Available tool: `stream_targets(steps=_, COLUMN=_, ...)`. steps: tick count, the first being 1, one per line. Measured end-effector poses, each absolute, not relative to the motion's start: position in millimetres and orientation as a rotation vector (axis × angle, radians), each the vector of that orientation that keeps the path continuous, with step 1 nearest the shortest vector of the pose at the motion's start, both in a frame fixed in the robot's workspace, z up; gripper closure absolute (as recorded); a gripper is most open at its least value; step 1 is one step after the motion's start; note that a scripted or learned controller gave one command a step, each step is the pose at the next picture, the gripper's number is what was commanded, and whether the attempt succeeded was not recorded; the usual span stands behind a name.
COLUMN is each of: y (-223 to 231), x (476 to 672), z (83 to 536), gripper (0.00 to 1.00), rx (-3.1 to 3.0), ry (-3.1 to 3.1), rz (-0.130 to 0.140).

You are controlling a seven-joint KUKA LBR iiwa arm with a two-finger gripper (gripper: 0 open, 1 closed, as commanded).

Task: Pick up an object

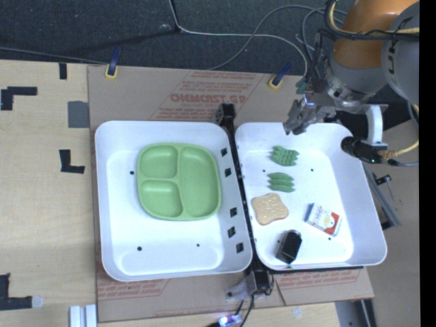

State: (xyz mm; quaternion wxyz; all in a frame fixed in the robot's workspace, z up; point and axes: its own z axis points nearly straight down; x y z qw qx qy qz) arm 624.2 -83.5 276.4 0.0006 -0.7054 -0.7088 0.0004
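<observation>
the gripper [298, 123] hangs over the far edge of the right bin [357, 182], near that bin's far left corner, at the end of a grey arm [371, 39] with an orange band that enters from the right. whether it is released or clenched cannot be told from here; nothing shows in its grasp. nearest to it, inside the right bin, lies a green pea pod [285, 156], and just toward the near side of that a second pod [281, 181]; the two are close together but apart. next comes a slice of toast [270, 208], flat on the bin floor, beside the bin's left wall. to the right of the toast lies a small carton [321, 219], white with red and blue print, turned at an angle. a black object [289, 245] sits nearest the front edge, between toast and carton but closer to the viewer. all five items are separate from one another and none touches the gripper. the left bin [116, 203] adjoins the right bin along a row of black clips. it holds a green plate [179, 181] with three compartments, set toward the far side. both bins rest on a cardboard sheet [197, 94] clamped to the bench. cables [272, 19] run across the dark surface behind.
</observation>
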Motion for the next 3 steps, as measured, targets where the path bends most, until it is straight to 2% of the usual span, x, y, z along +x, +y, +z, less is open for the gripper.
stream_targets(steps=2, y=12, x=630.7, z=244, gripper=1.00, rx=-2.215, ry=-2.225, rz=0.004)
stream_targets(steps=3, y=58, x=617.9, z=242, gripper=1.00, rx=-2.215, ry=-2.225, rz=0.003)
